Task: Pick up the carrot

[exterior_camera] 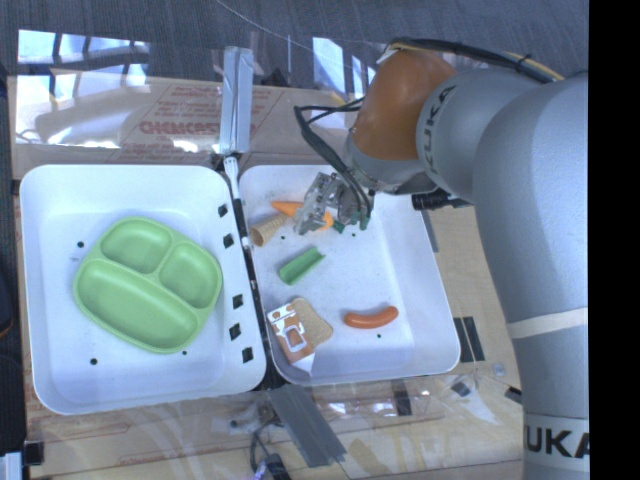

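The carrot (288, 209), small and orange, lies near the back left of the right bin (425, 313). My gripper (322, 214) hangs right over the carrot's right end, fingers pointing down at it; part of the orange shows under the fingertips. Whether the fingers have closed on the carrot is hidden by the gripper body.
The right bin also holds a tan cone-shaped piece (266, 231), a green block (300, 265), an orange-red sausage (371, 317) and a toast-like piece (297, 329). A green divided plate (147, 283) sits in the left bin (45, 368). The arm covers the right bin's back right corner.
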